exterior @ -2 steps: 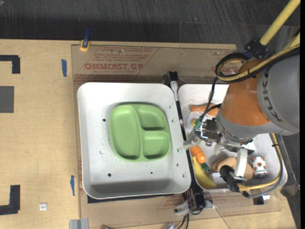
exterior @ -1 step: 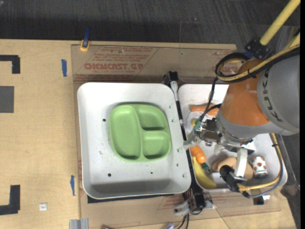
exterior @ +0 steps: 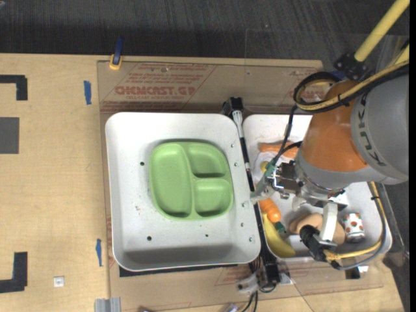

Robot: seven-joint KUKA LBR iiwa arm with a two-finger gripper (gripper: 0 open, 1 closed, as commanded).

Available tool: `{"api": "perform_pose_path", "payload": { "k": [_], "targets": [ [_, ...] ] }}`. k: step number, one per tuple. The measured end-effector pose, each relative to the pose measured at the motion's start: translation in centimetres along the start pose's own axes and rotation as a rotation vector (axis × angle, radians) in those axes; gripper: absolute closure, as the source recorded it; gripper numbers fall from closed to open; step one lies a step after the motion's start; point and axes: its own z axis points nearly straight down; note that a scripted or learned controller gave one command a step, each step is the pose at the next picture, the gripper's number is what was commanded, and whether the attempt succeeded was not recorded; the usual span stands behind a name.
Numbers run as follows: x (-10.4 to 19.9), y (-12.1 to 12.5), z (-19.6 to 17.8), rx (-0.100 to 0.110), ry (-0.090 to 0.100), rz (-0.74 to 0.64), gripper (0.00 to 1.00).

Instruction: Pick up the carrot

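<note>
You are looking at a pick that is not yet showing as done: the carrot (exterior: 270,211) is lying in the right bin (exterior: 383,239), close against its left wall and just above the banana (exterior: 278,241), with nothing lifting it. The arm (exterior: 338,142) is hanging over that bin and covering most of it, and the gripper (exterior: 305,203) is sitting low beside the carrot; you cannot tell from this angle how its closing parts are standing or whether they have anything in hold. The grasp and the lift are both looking like work left to do. Room is tight: the wall and the banana are crowding the carrot. The left bin (exterior: 123,174) is carrying a green divided plate (exterior: 192,179).
</note>
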Motion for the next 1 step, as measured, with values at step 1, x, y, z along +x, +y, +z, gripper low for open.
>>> {"api": "perform_pose_path", "payload": {
  "k": [1],
  "targets": [
    [0.0, 0.0, 0.0, 0.0, 0.0, 0.0, 0.0]
  ]
}}
